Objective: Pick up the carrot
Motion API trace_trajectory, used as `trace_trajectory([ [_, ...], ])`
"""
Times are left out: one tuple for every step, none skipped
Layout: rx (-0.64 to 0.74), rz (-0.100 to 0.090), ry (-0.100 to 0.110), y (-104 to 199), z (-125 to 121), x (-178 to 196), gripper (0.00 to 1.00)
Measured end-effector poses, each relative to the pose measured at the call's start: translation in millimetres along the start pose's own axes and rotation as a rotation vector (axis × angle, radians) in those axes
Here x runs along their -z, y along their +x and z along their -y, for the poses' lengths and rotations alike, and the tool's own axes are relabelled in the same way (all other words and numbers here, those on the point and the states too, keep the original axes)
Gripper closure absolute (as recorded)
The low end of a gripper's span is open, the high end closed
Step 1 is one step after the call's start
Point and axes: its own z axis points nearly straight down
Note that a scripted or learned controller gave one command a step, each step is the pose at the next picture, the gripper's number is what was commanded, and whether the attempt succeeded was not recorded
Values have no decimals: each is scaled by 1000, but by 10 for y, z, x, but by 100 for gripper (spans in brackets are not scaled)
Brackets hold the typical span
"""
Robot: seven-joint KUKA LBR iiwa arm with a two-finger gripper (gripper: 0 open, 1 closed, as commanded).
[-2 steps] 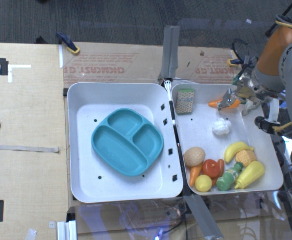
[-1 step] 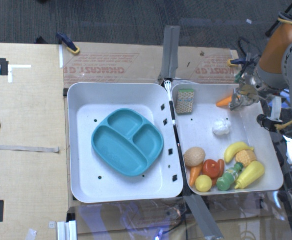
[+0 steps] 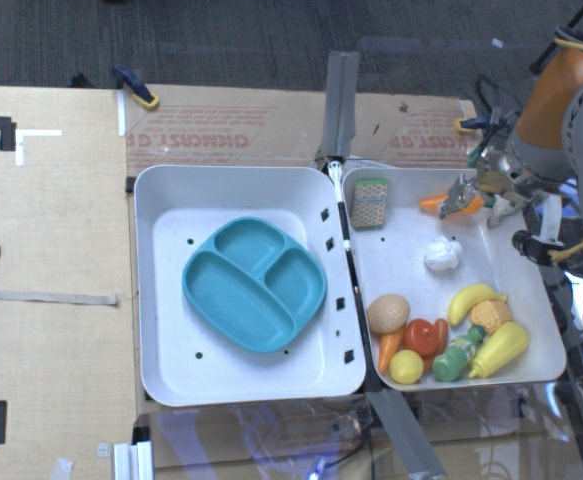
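Note:
An orange carrot (image 3: 432,205) lies at the far edge of the right bin (image 3: 491,268), close to its back wall. My gripper (image 3: 462,201) comes in from the right and sits right on it. The dark fingers (image 3: 457,196) straddle the carrot's thick end, and orange shows on both sides of them. The gripper looks shut on the carrot, which stays low against the bin floor. A second orange, carrot-like piece (image 3: 388,349) lies in the pile at the bin's near left.
A green-topped sponge (image 3: 370,203) stands left of the carrot and a white crumpled lump (image 3: 442,256) sits just in front. Toy food fills the near edge: egg (image 3: 388,313), tomato (image 3: 423,335), banana (image 3: 471,301), corn (image 3: 502,349). The left bin (image 3: 161,298) holds a blue divided plate (image 3: 255,283).

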Motion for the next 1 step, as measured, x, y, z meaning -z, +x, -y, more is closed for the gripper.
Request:
trace_trajectory([
  [-180, -4, 14, 5, 28, -4, 0],
])
